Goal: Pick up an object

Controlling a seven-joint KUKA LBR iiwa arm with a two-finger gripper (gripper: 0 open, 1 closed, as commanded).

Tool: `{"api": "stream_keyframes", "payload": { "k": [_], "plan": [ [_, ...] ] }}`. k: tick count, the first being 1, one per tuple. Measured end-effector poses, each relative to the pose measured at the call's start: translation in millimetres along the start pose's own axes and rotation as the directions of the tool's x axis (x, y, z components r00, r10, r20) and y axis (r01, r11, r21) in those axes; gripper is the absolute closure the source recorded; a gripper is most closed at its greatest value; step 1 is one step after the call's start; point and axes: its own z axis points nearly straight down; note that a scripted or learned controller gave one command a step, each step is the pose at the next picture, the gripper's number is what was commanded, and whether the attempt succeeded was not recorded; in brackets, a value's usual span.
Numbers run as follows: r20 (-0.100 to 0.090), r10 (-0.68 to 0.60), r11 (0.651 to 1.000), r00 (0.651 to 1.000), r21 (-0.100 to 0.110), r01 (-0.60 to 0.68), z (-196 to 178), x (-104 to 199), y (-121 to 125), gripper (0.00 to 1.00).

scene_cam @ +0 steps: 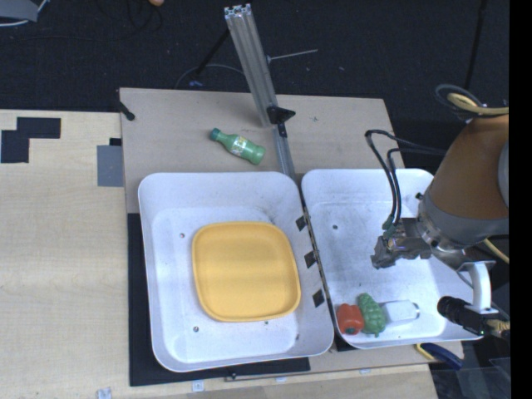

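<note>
A: Here, what does each bin contain?

B: The left bin (pixel 158 214) holds a yellow plate (pixel 245 270), lying flat near its centre. The right bin (pixel 349 191) holds three small items grouped at its near edge: a red object (pixel 349 317), a green object (pixel 372 313) touching it, and a white object (pixel 401 311) just beside the green one.

A: And outside the bins?

B: A green bottle (pixel 238 145) lies on its side on the bench (pixel 341 131), behind the left bin and near the foot of a slanted metal rail (pixel 253 52).

A: Where is the gripper?

B: The gripper (pixel 391 249) is over the right bin, nearer its right side, well apart from the three items. Whether it is open or closed cannot be told; nothing is visibly held. The grey arm (pixel 470 185) enters from the right.
</note>
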Motion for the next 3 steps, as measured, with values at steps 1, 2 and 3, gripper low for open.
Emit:
{"api": "stream_keyframes", "payload": {
  "k": [1,2,3],
  "plan": [
    [0.0,0.0,1.0,1.0,0.001,0.0,6,49,20,1.0],
    [0.0,0.0,1.0,1.0,0.0,0.0,-11,94,33,1.0],
    [0.0,0.0,1.0,1.0,0.0,0.0,-25,145,48,1.0]
  ]
}}
